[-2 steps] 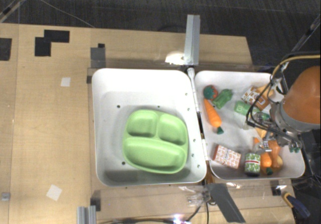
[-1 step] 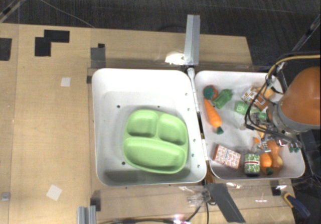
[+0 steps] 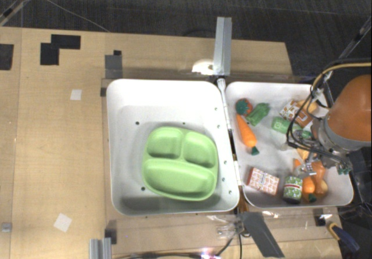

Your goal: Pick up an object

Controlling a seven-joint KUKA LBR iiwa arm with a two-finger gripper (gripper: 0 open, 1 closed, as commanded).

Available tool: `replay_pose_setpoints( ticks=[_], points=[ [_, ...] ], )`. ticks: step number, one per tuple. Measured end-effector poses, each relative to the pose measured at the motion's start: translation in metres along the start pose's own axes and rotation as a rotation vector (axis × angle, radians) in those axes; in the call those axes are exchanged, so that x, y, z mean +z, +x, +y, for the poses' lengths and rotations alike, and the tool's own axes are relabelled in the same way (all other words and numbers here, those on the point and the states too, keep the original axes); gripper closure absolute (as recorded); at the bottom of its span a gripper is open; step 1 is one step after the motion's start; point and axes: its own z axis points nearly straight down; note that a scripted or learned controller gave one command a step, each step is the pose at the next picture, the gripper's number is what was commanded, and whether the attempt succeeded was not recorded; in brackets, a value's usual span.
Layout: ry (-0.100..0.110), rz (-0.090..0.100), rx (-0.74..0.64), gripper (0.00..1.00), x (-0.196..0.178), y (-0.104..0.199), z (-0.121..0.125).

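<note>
Your arm (image 3: 349, 115) comes in from the right and hangs over the right bin (image 3: 273, 201), with the gripper (image 3: 314, 162) low among the clutter at that bin's right side. From this slanted view you cannot tell whether the gripper has closed on anything or is spread, because the wrist and cables cover it, so treat the grasp as unproven. The things nearest the gripper are a small orange piece (image 3: 313, 183) just below it and a dark green-labelled jar (image 3: 293, 189) beside that, both close to the bin's near wall. If you are going for one of these, come straight down over its middle and line the grip across its narrow side. They sit packed together, so a skewed approach will likely shove one into the other or jam against the wall. A cleaner choice, in my judgement, is the carrot (image 3: 246, 130) lying alone near the divider, or the patterned box (image 3: 263, 181) on open floor. Each has room on both sides for the gripper. Take the carrot across its width near the thick end, since the taper may slip. Lift slowly and check that something comes up before you move away. The left bin (image 3: 122, 136) carries a green divided plate (image 3: 180, 162), which you can leave alone.
</note>
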Motion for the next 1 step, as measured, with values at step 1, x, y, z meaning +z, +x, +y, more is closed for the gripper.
replay_pose_setpoints(
  ticks=[1],
  points=[
    [-0.01,0.019,-0.224,0.0,0.0032,0.0102,0.0095]
  ],
)
